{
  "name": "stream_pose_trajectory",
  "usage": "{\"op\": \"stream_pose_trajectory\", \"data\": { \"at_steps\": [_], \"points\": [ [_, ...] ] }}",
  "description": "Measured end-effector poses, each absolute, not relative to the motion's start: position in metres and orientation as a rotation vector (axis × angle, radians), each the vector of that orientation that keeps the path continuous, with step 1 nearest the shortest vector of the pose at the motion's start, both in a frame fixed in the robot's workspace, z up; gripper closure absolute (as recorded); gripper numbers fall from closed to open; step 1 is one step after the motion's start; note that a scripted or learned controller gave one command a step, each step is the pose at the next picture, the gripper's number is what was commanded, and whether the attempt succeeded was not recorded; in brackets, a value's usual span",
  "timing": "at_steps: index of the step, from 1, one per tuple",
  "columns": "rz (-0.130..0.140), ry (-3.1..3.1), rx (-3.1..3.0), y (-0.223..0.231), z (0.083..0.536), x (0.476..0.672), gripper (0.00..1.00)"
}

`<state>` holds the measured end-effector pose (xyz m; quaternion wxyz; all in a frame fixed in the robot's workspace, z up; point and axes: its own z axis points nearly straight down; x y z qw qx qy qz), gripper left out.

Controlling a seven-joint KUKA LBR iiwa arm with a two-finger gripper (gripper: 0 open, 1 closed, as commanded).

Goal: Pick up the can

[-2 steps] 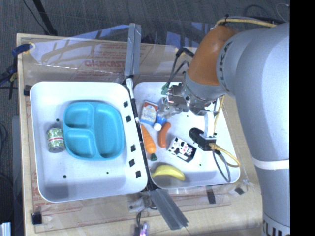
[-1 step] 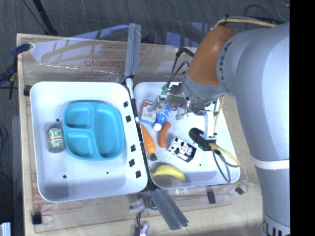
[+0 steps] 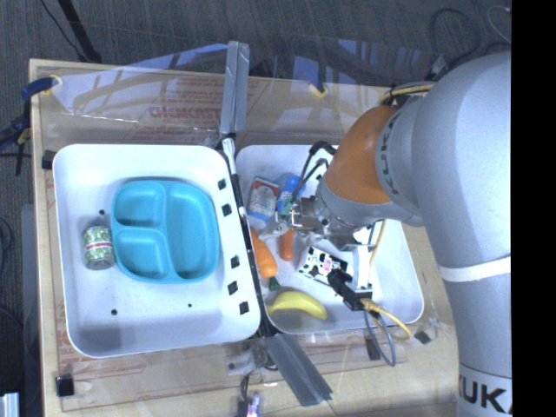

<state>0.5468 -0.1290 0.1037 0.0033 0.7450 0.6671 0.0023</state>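
A: Camera view: where is the can?

B: In the left bin, lying on its side at nine o'clock of the blue divided tray, touching it and near the bin's wall.

A: And the gripper?

B: Over the right bin, well apart from the can. I cannot tell how the jaws stand; the wrist hides them.

A: What's around it?

B: Carrot, banana, a spotted card. Judging by this, the raised divider must be crossed, and tray and wall crowd the can.
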Motion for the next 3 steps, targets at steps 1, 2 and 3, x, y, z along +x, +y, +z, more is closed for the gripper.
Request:
{"op": "stream_pose_trajectory", "data": {
  "at_steps": [1, 2, 3],
  "points": [
    [0.005, 2.099, 2.331, -0.128, 0.113, 0.547, 1.0],
    [-0.002, 1.983, 2.439, -0.082, 0.192, 0.603, 1.0],
    [-0.003, 1.984, 2.44, -0.082, 0.191, 0.603, 0.0]
  ]
}}
